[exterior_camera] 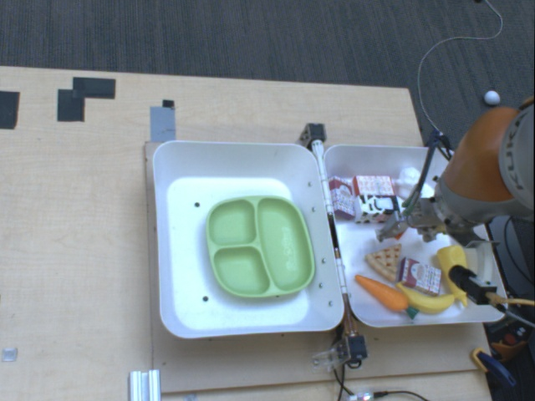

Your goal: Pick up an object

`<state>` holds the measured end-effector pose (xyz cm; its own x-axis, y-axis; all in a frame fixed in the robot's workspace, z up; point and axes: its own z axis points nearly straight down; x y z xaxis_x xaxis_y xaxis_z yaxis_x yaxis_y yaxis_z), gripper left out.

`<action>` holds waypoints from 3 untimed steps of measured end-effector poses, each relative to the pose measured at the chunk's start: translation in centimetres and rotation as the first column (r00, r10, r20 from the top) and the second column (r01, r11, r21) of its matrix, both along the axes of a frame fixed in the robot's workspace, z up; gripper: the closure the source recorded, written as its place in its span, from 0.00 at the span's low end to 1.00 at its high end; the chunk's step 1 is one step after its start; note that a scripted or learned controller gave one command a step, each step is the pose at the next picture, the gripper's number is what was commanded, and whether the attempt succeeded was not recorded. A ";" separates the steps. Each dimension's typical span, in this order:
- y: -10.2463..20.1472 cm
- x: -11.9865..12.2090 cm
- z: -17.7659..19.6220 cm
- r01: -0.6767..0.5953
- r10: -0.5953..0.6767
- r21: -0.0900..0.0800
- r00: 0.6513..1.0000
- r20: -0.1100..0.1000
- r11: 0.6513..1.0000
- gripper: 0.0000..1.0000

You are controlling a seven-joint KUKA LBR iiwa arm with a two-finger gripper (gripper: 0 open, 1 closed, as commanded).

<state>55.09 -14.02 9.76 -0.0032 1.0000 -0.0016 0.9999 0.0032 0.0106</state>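
Hand: the hand hangs low inside the right bin, arm entering from the right; whether it is open or closed cannot be told.
Nearest thing: a waffle wedge lies just below the hand, toward the bin's near edge.
Right bin: also cartons beyond the hand, a carrot and a banana lying crosswise at the near edge.
Left bin: the left bin holds a green divided plate.
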 end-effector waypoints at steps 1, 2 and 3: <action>2.2 -5.3 -1.1 0.002 -0.002 0.000 1.000 -0.001 1.000 0.00; 2.2 -5.1 0.0 0.001 -0.001 -0.001 1.000 0.006 1.000 1.00; 4.8 4.5 -1.2 0.002 -0.001 0.005 1.000 -0.025 1.000 1.00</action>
